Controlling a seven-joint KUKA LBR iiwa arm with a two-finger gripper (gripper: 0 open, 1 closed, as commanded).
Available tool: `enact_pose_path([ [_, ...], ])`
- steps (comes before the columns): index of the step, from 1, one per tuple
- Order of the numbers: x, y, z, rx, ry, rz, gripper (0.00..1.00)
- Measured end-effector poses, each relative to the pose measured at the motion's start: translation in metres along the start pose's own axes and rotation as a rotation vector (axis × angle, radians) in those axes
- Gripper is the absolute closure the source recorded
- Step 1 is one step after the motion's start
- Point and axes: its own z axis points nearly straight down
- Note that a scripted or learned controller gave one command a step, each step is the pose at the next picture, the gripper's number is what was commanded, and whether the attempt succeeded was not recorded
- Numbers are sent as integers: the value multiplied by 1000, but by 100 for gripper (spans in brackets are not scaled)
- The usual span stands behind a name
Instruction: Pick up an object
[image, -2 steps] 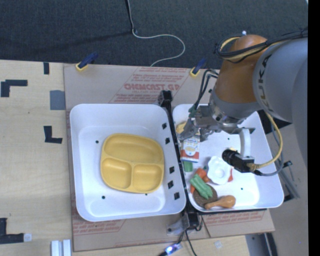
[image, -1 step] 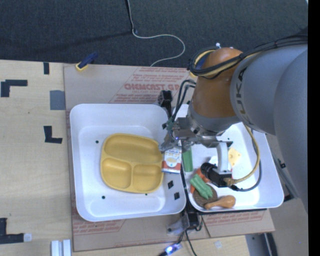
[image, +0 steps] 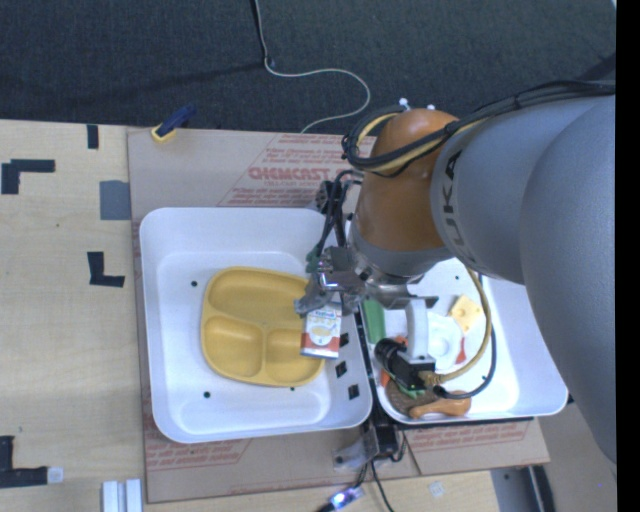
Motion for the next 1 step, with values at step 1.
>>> enact_pose_path([
  [1,9,-1,-16,-3,0,1,100],
])
